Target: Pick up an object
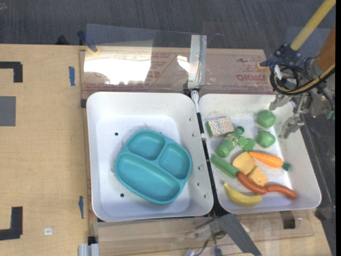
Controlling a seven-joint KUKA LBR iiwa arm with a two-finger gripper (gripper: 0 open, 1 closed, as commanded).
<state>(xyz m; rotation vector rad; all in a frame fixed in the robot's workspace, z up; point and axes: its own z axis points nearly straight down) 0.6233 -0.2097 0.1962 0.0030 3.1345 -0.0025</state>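
Over the right bin's (311, 169) far corner, the gripper (294, 122) beside green toys (265, 118).

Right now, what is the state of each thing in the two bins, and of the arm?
Teal divided plate: lying flat in the left bin, nothing on it.
Toy carrot: lying on its side in the right bin.
Banana: lying flat, near the front rim.
Gripper: over the right bin's far right corner, holding nothing visible.

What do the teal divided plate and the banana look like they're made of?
The teal divided plate looks like moulded plastic with a smooth, matte finish: uniform colour, rounded compartment ridges. The banana seems to be toy plastic or rubber: flat even yellow, no spots. Whether it is hard or soft cannot be told from here.
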